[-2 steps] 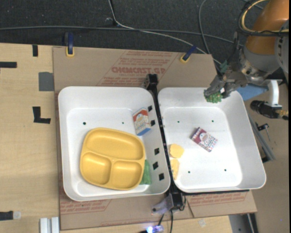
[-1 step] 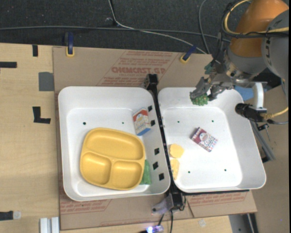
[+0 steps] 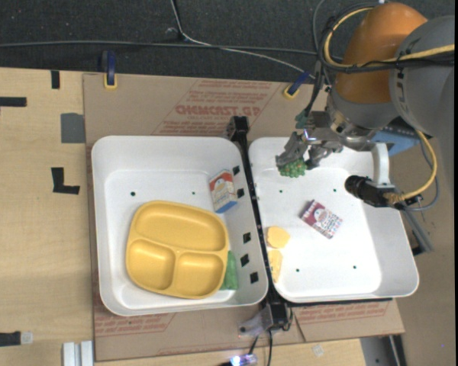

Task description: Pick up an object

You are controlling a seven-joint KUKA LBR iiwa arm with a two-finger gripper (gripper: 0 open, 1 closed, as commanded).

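Green plastic, a small leafy or broccoli-like object [image 3: 293,168], sits directly under the gripper [image 3: 301,155] near the upper left corner of the right bin [image 3: 393,277]; I read it as pinched between the fingers, with the gripper closed on it. The grey arm [image 3: 382,59] enters from the upper right of the frame. Lower in the right bin I see a dark red patterned packet [image 3: 321,219] near the centre and a pale yellow piece [image 3: 276,239] against the left wall. The left bin [image 3: 107,204] holds a yellow sectioned tray [image 3: 175,248], a small carton [image 3: 224,191] tilted at its upper right, and a green item [image 3: 230,271] beside the tray's right edge.
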